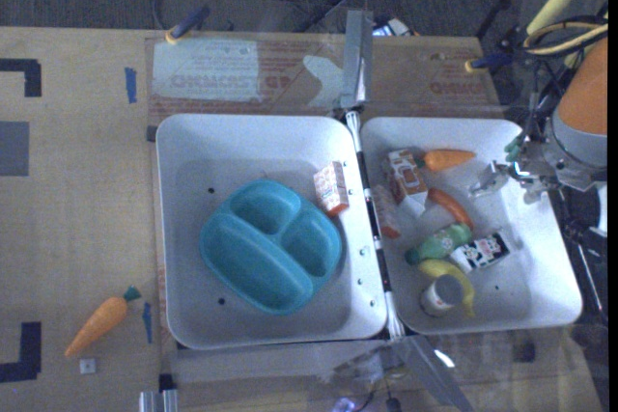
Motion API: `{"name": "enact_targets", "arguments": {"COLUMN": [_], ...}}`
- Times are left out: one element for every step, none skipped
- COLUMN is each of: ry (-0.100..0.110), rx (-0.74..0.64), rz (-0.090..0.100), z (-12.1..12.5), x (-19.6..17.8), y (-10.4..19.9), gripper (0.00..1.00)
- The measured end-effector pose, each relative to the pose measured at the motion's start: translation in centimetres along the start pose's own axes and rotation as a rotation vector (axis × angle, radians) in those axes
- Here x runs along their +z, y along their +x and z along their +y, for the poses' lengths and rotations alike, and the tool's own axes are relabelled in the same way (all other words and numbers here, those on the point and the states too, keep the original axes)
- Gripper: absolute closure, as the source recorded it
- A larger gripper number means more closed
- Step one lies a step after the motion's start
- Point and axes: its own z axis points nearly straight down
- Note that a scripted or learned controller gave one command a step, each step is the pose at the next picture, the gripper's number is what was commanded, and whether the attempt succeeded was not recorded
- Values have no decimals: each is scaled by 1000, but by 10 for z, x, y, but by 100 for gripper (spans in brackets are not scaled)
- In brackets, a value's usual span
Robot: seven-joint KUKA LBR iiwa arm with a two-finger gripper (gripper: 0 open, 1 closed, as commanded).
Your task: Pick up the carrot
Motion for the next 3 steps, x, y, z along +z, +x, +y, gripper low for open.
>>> {"name": "enact_targets", "arguments": {"ry": [-3, -2, -6], "rx": [66, 66, 63], "rz": [0, 0, -1], "z": [67, 67, 68], "x": [63, 64, 52], "y": [68, 68, 70], "gripper": [0, 0, 100]}}
